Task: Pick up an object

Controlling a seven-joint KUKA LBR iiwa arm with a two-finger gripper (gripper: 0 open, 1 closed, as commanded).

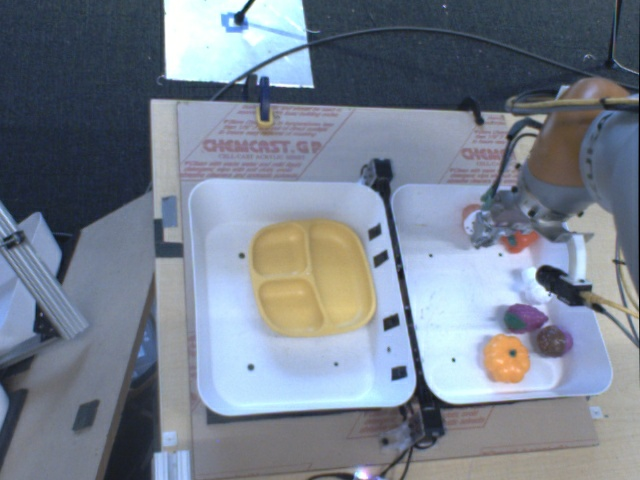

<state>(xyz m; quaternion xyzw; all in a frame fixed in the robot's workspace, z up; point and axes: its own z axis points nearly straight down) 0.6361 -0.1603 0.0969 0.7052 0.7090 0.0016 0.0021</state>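
Tomato (517, 239), red-orange, sits at the right bin's (440, 298) far side, right under the pincer (487, 230); pincer's grip I cannot tell; pumpkin (506, 358), 2 berries near front; yellow tray (308, 276) fills left bin (215, 298).

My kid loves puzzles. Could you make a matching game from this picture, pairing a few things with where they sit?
Things:
1. yellow tray
2. orange pumpkin
3. gripper
4. blue clamp

Places:
A. near front of the right bin
B. far end of the right bin
C. on the board's far edge, behind the left bin
D. middle of the left bin

Pairs: 1-D, 2-A, 3-B, 4-C
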